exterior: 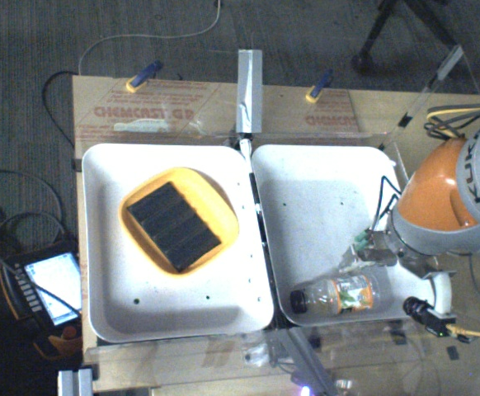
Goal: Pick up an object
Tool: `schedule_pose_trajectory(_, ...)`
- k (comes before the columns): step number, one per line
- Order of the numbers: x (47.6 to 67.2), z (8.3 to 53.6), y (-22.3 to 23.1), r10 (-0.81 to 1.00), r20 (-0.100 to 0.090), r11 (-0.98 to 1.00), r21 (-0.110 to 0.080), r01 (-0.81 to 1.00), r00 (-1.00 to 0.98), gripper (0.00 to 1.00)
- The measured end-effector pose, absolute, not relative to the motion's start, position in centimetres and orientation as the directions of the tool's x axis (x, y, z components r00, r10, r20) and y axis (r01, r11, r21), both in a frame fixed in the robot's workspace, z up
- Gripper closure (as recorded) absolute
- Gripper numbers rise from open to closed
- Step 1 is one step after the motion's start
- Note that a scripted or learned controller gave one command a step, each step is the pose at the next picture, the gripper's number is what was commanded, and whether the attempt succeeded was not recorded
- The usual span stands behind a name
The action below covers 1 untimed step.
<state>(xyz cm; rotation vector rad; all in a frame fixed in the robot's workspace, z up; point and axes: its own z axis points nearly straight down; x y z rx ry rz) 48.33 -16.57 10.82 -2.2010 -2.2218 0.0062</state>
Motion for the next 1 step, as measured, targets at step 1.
schedule_pose_trajectory(1, 48.33, 10.82, -16.56, 1.000, 0.008, 0.009, -0.013, 1.000, -0.009, 0.00)
